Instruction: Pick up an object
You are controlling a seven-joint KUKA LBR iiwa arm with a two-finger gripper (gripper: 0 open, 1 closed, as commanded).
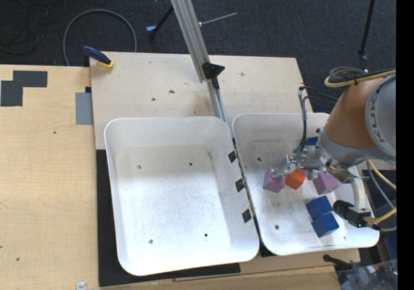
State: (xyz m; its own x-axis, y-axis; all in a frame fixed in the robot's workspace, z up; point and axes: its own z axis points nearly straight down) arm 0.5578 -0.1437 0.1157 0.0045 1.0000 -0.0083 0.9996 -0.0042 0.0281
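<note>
My gripper (295, 169) hangs low in the right bin (272, 118), reaching in from the right below the orange wrist band. Its fingers stand apart, open, on either side of a small orange block (295, 180) that lies on the bin floor. A purple block (273, 182) touches the orange one on its left. Another purple block (325, 182) lies just to its right. Two blue blocks (321, 215) sit nearer the front right corner. A bit of another blue piece (312, 142) peeks out behind the arm.
The left bin (111, 153) stands beside the right one, with black clips along the shared rim. An aluminium post (191, 30) rises slanted from the back of the bench. A blue and yellow clamp (97, 55) sits at the back left corner.
</note>
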